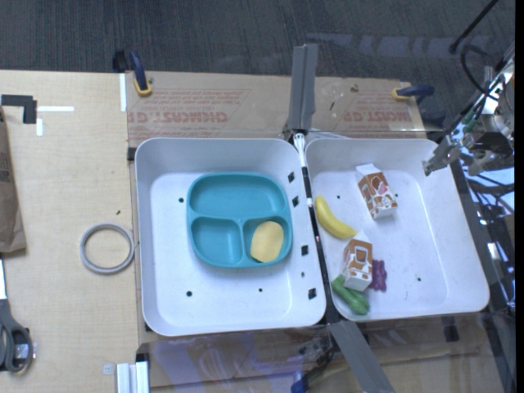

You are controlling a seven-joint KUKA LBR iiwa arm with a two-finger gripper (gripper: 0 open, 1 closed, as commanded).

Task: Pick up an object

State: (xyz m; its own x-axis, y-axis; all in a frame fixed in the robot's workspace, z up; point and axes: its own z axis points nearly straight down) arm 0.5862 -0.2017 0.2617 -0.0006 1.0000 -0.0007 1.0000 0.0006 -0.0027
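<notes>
The right bin (442, 252) holds several small items. A white and orange carton (377, 193) lies near its back, with a yellow banana (333, 219) to its left. A second small carton (358, 265) stands near the front, touching purple grapes (379, 273) and a green vegetable (351, 295). In the left bin (164, 285) a teal divided plate (229, 211) carries a pale yellow lemon-like item (267, 241) in its front right compartment. My gripper (436, 160) hangs at the right bin's far right corner, apart from every item, with nothing seen in it.
A grey divider post (303, 88) rises between the bins at the back. On the bench to the left lie a grey ring (107, 247), scissors (15, 346) and a brown bag (8, 195). Cables (491, 178) hang along the right bin's outer side.
</notes>
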